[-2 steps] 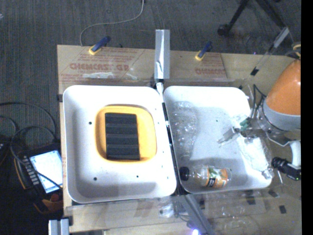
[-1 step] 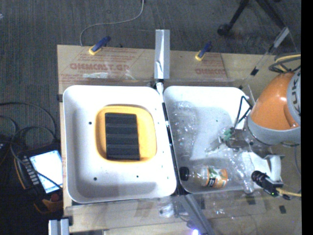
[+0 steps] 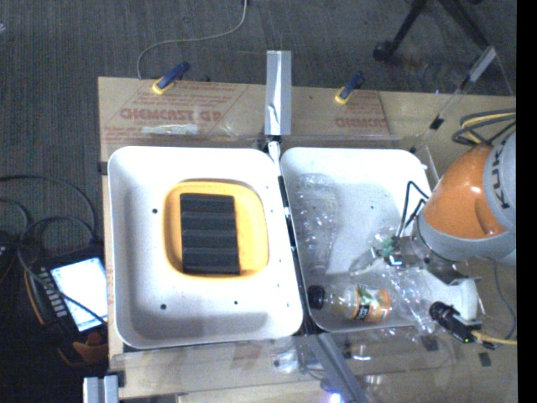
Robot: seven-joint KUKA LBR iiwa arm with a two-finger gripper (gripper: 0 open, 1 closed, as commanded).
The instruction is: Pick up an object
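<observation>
Evidently early in the pick, judging by how things lie. Nothing lifted yet: no object seen clear of either bin.

Reaches in from the right as an arm, orange band over the right bin's near right corner. Ends in a gripper set low among clear crumpled plastic, mostly hidden under the wrist. Cannot tell whether released, clenched or grasping anything; cannot tell either whether touching the plastic or just above it.

Closest likely target: a bottle with dark cap and coloured label, lying on its side along the near wall of the right bin, just beside the gripper on the left. Further back in the same bin, a clear bottle, flattened, near the dividing wall. Well apart in the left bin, a yellow tray with a black ribbed inset, lying flat at the centre, untouched.

Done, at a guess: approach and descent. Left: securing a hold on one item, then raising it free of the bin.
</observation>
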